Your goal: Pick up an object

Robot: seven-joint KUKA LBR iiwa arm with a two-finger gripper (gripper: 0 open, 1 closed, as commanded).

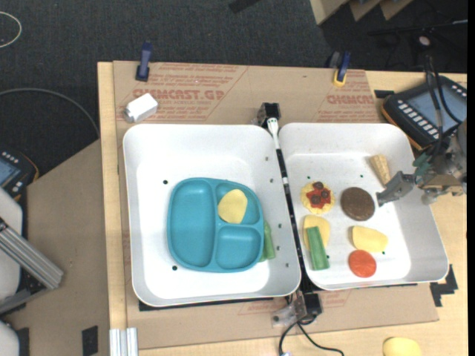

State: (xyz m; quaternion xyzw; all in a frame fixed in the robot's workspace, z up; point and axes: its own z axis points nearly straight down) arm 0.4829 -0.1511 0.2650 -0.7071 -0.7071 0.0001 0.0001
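Approach step: grey two-finger gripper (392, 189), finger state unclear, hovers just right of round brown cookie-like disc (358, 203); next: shift left, descend

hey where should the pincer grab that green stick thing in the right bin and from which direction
Take the green stick across its narrow width near the middle, coming straight down. It lies flat and long, partly on a yellow piece, so the long sides seem the easiest to close on.

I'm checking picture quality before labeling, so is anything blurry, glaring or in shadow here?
Camera view: lighting even, the white bins bright but not blown out; the toy foods cast only faint shadows; the claw looks slightly soft at the right edge; the teal tray is sharp.
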